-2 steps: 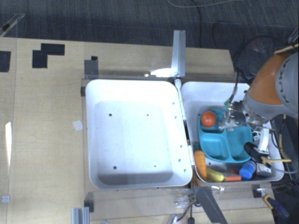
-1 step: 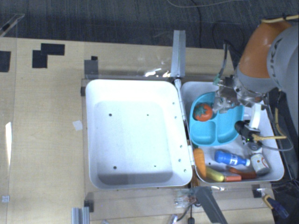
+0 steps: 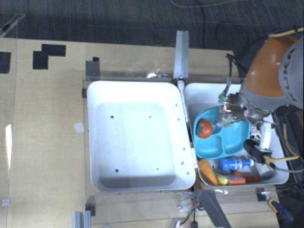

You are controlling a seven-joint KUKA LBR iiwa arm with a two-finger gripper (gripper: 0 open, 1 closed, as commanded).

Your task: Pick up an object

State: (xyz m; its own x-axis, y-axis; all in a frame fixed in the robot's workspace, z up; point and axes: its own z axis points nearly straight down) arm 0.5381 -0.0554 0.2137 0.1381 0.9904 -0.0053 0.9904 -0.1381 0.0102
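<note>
Near the front of the right bin [image 3: 281,177] lie a carrot [image 3: 207,171] and bottle [image 3: 235,164]. Gripper [image 3: 227,117] hovers over the blue dish [image 3: 221,139]; its state I cannot tell. It may strike the rim and slip.

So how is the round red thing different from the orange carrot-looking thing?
The red thing is round like a small tomato, while the orange thing is long and tapered. The red thing sits inside the blue dish, while the orange thing lies on the right bin's floor by its front edge. The red thing has a green bit on top; the orange thing shows none. Both are in the right bin.
</note>
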